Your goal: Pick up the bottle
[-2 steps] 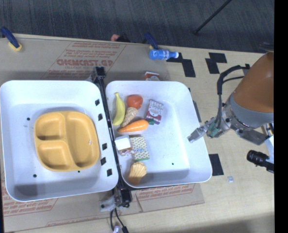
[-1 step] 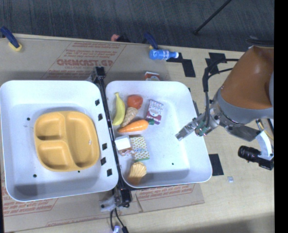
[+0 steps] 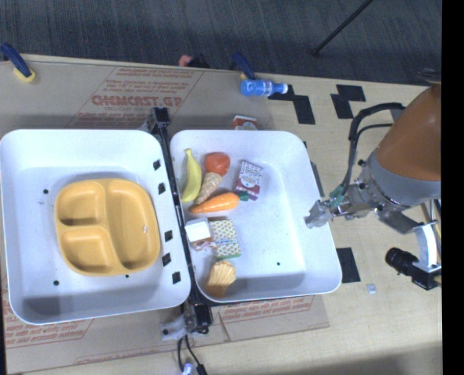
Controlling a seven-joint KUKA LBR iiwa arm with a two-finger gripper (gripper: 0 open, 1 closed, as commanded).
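A small blue bottle [image 3: 257, 88] with a white cap end lies on its side on the cardboard bench, behind the right bin [image 3: 294, 264] and outside it. My gripper [image 3: 318, 214] hangs at the right bin's right rim, about halfway along it, far from the bottle. Nothing shows between its tips. The grey arm with its orange band [image 3: 415, 143] reaches in from the right.
The right bin holds a banana [image 3: 191, 176], a tomato [image 3: 216, 162], a carrot [image 3: 215, 203], a cone [image 3: 209, 184], a red packet [image 3: 249, 179], small boxes [image 3: 215, 237] and a yellow piece [image 3: 221, 275]. A yellow divided plate [image 3: 107, 225] sits in the left bin [image 3: 21, 162].
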